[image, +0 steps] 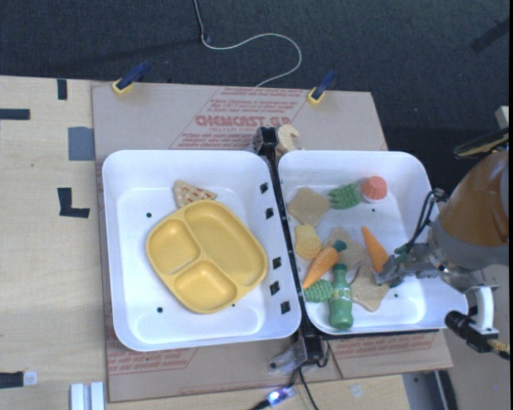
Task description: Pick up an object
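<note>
The right bin [410, 171] holds several toy foods: an orange carrot [374, 248], a second carrot with a green top [321, 266], a green bottle [340, 298], a green corn piece with an orange cap [357, 193], and tan bread-like pieces [309, 205]. My gripper [391, 274] reaches in from the right, low in the right bin, just below the orange carrot and beside a tan piece [369, 295]. Nothing shows clearly between its fingers.
The left bin [120, 229] holds a yellow divided plate [207, 255] and a waffle-like slice [191, 193] behind it. The arm's orange band [483, 203] hangs over the right bin's right edge. A white cable [248, 45] and two clamps lie behind the bins.
</note>
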`<act>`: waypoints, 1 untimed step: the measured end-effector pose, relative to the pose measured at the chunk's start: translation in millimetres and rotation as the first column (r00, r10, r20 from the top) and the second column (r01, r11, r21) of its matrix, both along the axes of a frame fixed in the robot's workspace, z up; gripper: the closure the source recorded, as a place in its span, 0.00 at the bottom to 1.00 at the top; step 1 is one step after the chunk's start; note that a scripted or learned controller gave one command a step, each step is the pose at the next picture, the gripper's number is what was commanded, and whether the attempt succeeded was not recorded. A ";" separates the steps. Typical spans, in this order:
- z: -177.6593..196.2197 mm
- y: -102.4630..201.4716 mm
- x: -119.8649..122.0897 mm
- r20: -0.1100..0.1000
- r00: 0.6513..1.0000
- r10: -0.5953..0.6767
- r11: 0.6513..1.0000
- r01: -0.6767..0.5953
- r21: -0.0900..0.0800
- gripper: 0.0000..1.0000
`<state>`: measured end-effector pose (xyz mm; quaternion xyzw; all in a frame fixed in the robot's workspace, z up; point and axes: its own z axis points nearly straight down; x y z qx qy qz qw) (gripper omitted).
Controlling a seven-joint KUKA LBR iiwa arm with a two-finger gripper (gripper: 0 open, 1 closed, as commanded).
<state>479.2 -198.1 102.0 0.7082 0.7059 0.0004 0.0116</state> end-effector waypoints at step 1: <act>61.9 4.2 -1.6 -0.014 1.000 0.005 1.000 -0.004 0.015 1.00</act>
